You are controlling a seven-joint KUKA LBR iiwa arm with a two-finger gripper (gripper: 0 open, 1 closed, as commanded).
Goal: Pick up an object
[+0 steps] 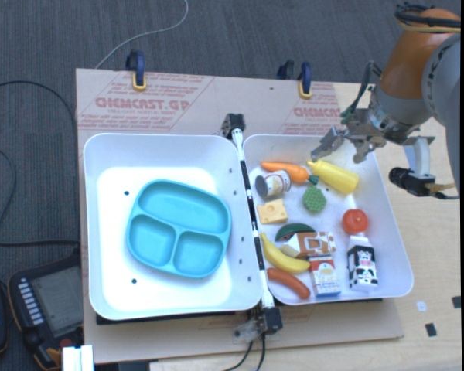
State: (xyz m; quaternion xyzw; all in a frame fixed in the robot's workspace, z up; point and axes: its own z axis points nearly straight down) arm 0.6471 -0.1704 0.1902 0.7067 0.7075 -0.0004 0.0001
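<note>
Two bins side by side on the board (139,103). Left bin (108,153): one divided tray (178,228), lying centrally. Right bin (390,230): toy food. Far row: carrot (284,170), with mustard bottle (334,175) to its right. Can (273,184) just in front of carrot; cheese wedge (272,212) in front of can. Tomato (355,221) near right wall, milk carton (362,265) in front of it. Banana (284,259) and sausage (288,282) at near-left corner (sausage nearest the front wall). Gripper (348,141) above far rim, by the bottle.

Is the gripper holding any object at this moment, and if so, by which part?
Nothing is held. The gripper is open above the right bin, near the yellow bottle.
</note>
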